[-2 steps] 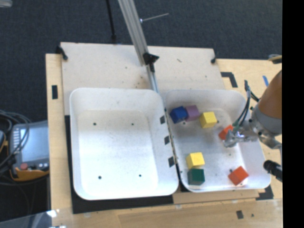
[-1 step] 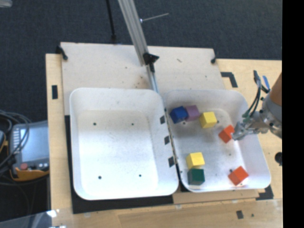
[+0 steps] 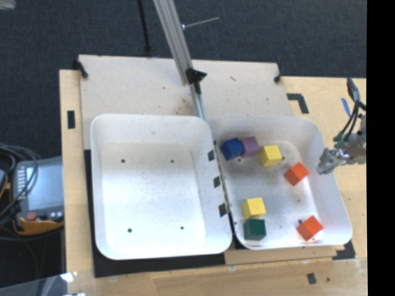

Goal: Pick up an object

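Note:
The right bin (image 3: 327, 184) holds several small cubes. A blue cube (image 3: 232, 148) touches a purple one (image 3: 249, 145) near the far side, with a yellow cube (image 3: 270, 155) just to their right. An orange cube (image 3: 296, 173) lies toward the right wall. A second yellow cube (image 3: 253, 207) sits above a green cube (image 3: 254, 229) near the front left, and another orange cube (image 3: 309, 227) rests at the front right. My gripper (image 3: 329, 162) hangs at the view's right edge, over the bin's right rim, right of the orange cube and apart from it.
The left bin (image 3: 151, 187) stands beside the right one, sharing a middle divider. A slanted aluminium pole (image 3: 176, 39) rises from the back of the bench. A grey device with cables (image 3: 34, 193) sits off the bench at the left.

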Available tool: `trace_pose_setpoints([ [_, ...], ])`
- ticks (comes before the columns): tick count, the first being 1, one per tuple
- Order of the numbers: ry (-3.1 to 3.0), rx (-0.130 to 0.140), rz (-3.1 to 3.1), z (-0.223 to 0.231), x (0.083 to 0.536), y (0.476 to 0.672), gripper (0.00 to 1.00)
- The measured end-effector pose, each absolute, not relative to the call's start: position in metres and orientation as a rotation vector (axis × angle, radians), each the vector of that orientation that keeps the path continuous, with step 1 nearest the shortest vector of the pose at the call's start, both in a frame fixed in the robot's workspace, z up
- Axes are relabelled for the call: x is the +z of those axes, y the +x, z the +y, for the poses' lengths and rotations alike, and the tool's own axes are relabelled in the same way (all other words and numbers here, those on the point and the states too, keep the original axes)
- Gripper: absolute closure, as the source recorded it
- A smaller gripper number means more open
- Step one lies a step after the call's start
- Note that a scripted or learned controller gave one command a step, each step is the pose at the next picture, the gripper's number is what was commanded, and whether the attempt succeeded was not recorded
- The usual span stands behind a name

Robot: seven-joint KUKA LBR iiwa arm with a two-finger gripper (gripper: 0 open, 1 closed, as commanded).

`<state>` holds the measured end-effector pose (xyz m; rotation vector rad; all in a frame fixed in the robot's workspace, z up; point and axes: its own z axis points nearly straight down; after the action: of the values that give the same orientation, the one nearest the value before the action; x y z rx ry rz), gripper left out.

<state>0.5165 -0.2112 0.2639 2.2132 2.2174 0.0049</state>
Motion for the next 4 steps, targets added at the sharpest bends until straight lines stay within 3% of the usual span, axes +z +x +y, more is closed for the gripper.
trace_pose_setpoints([
  [2,2.211,0.003,2.228,-0.109,0.267,0.563,1.00],
  [4,2.213,0.002,2.226,-0.022,0.263,0.589,1.00],
])
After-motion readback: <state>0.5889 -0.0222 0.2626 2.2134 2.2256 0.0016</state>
